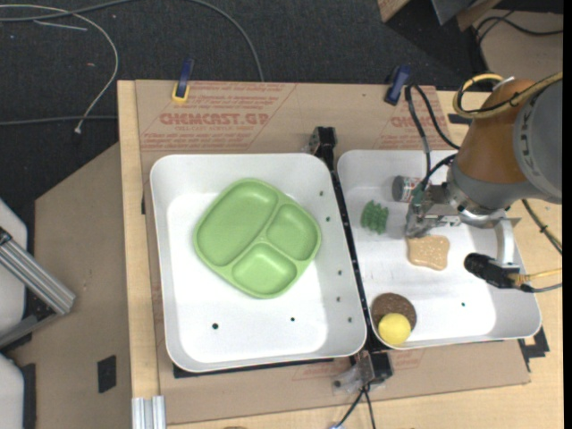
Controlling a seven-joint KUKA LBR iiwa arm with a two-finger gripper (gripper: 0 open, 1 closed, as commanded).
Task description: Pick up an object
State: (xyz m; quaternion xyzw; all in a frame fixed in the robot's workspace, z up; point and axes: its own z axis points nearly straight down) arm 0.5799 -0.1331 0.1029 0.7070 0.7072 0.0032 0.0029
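1. the gripper (420,226) is hovering in the right bin (465,320), just above a flat tan toast-shaped piece (429,254); i cannot tell how its jaws are standing.
2. a ridged green toy (374,216) is lying near the bin's left wall.
3. a smooth yellow ball (394,328) is sitting on a brown disc (393,307) at the near left corner.
4. a glossy green divided plate (257,237) is resting mid left bin (179,329).

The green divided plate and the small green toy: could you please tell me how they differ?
The green divided plate lies in the left bin, while the small green toy sits in the right bin. The plate is far larger than the toy. The plate is pale lime with three smooth compartments; the toy is a darker green and looks ridged. Both are green and lie apart from the hand.
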